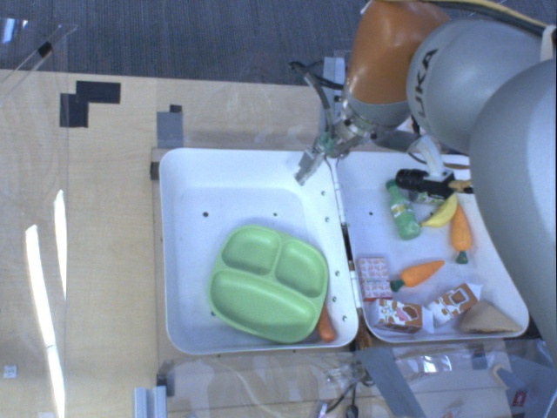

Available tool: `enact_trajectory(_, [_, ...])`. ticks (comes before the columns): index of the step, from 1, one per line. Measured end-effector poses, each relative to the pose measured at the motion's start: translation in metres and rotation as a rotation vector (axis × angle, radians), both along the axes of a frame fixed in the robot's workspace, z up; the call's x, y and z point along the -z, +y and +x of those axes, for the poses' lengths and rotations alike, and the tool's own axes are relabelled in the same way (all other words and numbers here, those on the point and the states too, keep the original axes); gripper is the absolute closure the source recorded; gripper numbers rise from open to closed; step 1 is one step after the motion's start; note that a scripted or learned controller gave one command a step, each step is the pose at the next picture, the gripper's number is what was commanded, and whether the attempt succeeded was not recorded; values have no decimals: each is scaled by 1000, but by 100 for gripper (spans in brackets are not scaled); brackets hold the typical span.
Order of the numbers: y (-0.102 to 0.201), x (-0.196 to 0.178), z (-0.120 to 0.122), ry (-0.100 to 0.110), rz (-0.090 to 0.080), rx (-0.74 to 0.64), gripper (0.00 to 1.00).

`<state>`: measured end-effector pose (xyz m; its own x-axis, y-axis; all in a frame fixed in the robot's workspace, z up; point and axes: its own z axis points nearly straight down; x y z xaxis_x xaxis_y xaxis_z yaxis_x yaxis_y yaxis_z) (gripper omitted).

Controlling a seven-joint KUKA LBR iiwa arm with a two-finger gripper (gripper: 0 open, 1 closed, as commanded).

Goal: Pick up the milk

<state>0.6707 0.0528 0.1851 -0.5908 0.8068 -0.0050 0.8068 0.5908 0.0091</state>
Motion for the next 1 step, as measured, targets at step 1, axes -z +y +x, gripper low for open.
enact_trajectory(1, [-65, 0, 0, -1, -2, -41, 0])
